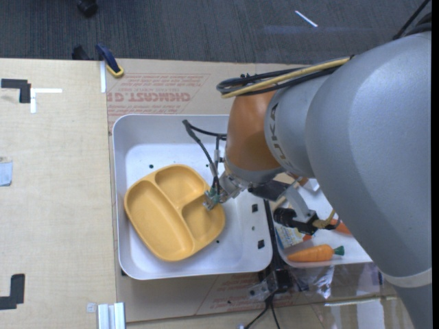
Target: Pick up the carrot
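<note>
Currently, jaws (pixel 214 199) poised at right rim of yellow divided plate (pixel 164 214) in left bin (pixel 127 149); their state cannot be told. Carrot (pixel 310 253) lies in right bin, well apart, ungrasped; arm judged mispositioned for pick.

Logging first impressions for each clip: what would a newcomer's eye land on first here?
The big grey arm with its orange band fills the right side. A yellow divided plate lies in the left bin. The carrot lies in the right bin, near the view's bottom edge.
</note>
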Available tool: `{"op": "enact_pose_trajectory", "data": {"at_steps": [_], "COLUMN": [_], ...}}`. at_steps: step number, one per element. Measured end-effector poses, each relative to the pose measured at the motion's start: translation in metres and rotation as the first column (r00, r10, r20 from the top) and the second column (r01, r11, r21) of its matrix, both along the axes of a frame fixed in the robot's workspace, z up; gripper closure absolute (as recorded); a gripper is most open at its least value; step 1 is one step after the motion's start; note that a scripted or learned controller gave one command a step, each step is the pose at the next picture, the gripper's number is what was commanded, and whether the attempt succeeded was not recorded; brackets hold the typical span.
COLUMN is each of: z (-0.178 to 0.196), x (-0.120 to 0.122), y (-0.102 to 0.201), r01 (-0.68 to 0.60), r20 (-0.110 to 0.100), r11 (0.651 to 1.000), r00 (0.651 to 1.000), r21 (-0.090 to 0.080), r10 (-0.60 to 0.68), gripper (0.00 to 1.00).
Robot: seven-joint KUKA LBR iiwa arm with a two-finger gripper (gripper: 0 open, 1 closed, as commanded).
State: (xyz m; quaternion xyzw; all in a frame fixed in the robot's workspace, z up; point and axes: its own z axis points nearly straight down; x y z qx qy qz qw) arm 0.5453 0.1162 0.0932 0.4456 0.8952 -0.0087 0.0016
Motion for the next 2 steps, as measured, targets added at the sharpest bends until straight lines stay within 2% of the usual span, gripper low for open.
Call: {"op": "enact_pose_trajectory", "data": {"at_steps": [1,2], "z": [0.0623,0.0687], "x": [-0.0070,-0.0072], "y": [0.0158,0.0142], "r01": [0.276,0.269], "r20": [0.008,0.005], "r11": [0.961,0.963], "r00": [0.961,0.963], "r21": [0.000,-0.007], "r10": [-0.276,-0.269], "gripper": [1.00,1.00]}}
